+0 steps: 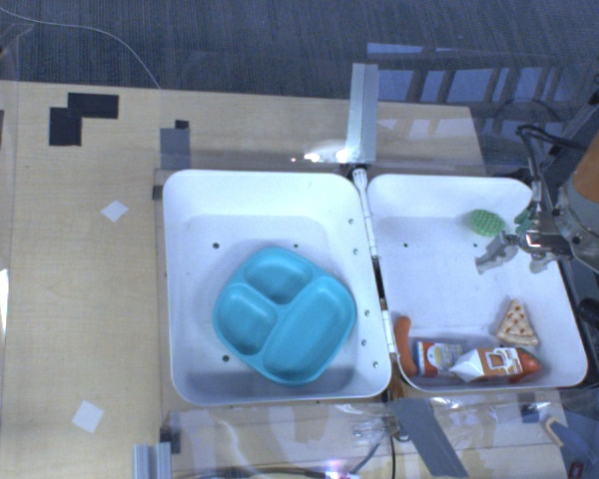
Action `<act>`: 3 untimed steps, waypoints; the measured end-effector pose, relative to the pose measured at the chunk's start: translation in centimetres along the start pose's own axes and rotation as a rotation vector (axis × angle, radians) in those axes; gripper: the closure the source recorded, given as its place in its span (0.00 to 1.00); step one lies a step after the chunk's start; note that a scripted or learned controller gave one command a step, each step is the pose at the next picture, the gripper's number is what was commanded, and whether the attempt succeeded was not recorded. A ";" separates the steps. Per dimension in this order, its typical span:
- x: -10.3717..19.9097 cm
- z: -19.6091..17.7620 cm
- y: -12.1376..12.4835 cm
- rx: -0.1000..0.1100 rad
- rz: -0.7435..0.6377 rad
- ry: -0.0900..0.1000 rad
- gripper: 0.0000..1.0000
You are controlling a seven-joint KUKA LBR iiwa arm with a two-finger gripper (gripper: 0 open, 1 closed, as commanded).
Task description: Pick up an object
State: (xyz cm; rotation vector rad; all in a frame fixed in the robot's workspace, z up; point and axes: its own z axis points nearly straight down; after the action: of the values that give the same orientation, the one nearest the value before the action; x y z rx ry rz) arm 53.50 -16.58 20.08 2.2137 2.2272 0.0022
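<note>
My gripper [493, 254] hangs over the right bin [429, 297], near its right wall, open with nothing between its fingers. A small green object [485, 222] lies just above it toward the back of the bin, apart from the fingers. A toy pizza slice [516, 324] lies toward the bin's front right. Along the front wall lies an orange and white bottle [471, 360], with a red piece [402, 339] at its left end.
The left bin [195, 267] holds a blue divided plate [285, 313]. A metal post [362, 113] stands behind the seam between the bins. The grey arm with its orange band [591, 183] comes in over the right bin's right wall.
</note>
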 end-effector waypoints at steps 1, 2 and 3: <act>-4.0 4.6 6.3 -0.001 0.046 -0.001 0.00; 2.1 -0.3 10.4 -0.004 0.138 -0.001 0.00; 2.2 -1.5 10.6 -0.009 0.128 -0.003 1.00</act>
State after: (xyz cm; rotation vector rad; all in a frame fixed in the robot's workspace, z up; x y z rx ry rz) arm 64.05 -14.34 21.59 2.3452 2.0751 0.0088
